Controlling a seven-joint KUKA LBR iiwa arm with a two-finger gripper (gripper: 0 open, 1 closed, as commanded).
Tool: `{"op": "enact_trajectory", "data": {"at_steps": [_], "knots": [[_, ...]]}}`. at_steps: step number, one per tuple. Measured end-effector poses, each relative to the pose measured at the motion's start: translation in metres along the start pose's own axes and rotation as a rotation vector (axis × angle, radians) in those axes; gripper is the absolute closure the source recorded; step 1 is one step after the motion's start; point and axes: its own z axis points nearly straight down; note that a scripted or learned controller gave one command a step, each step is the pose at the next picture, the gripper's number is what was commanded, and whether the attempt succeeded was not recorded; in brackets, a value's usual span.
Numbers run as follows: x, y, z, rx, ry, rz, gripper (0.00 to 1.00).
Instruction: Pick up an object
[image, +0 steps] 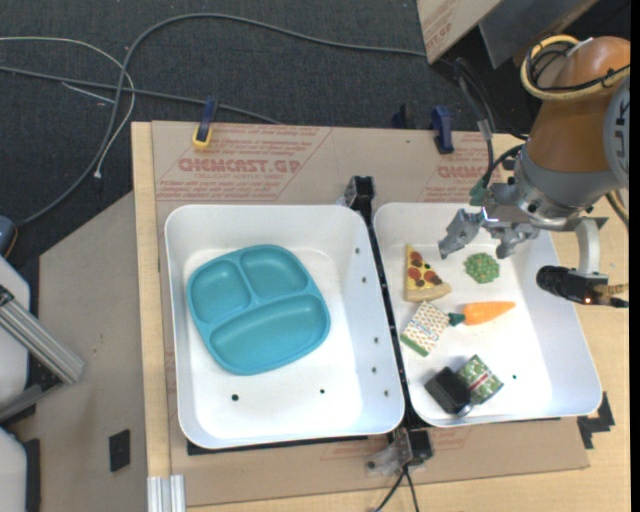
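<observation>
Boxed item (466, 383) nearest; broccoli (482, 267) just below and between wide-spread tool (487, 237) fingers, nothing held.

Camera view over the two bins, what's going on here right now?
A grey robot arm reaches in from the right, its gripper open above the right bin, holding nothing. Just below it lie a green broccoli piece, a pizza slice, a carrot, a patterned block and a black-and-green box. The left bin holds a blue divided plate.
</observation>
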Motion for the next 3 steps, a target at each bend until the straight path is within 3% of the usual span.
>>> {"op": "enact_trajectory", "data": {"at_steps": [1, 3], "knots": [[0.000, 0.003, -0.007, -0.013, -0.001, -0.002, 0.00], [-0.004, -0.001, 0.102, -0.007, 0.000, -0.001, 0.00]]}}
